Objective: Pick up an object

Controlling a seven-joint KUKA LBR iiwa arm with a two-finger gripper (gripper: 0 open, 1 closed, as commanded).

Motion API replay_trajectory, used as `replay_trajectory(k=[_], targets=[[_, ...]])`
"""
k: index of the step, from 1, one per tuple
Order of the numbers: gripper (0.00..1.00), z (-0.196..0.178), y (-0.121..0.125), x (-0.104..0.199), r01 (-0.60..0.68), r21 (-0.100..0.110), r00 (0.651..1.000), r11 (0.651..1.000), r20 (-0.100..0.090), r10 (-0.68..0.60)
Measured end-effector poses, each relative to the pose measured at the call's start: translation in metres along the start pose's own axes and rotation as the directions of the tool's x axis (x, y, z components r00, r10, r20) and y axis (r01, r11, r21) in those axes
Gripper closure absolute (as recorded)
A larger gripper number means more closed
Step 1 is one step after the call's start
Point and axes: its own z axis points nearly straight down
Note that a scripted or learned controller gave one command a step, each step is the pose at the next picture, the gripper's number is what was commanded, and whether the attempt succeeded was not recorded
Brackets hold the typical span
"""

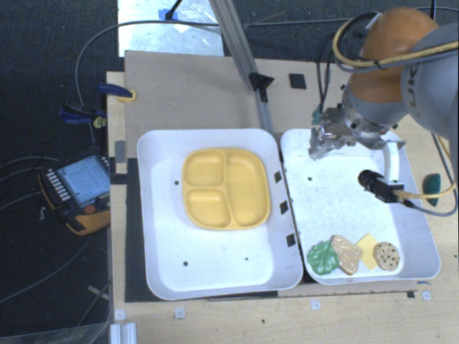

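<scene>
In the right bin (pixel 308 206), along its near edge, lie a green leaf-shaped toy (pixel 323 257), a tan bread-shaped piece (pixel 347 254), a yellow cheese slice (pixel 368 250) and a round speckled cookie (pixel 386 256). My gripper (pixel 320 147) hangs over the far left part of that bin, well away from the food pieces, and nothing shows between its fingers. The left bin (pixel 161 264) holds a yellow divided plate (pixel 226 188).
A slanted metal pole (pixel 240 45) crosses the bench behind the bins. A black camera unit (pixel 376 183) on a white bracket juts from the wrist over the right bin. Cables and a small device (pixel 79 185) lie left of the bench.
</scene>
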Motion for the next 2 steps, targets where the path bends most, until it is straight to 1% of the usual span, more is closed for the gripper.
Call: replay_trajectory(k=[1,2], targets=[[1.0,0.011,-0.022,0.044,-0.001,0.003,1.0,1.0,0.001,0.001],[1.0,0.003,-0.036,0.097,0.001,0.001,1.0,1.0,-0.001,-0.001]])
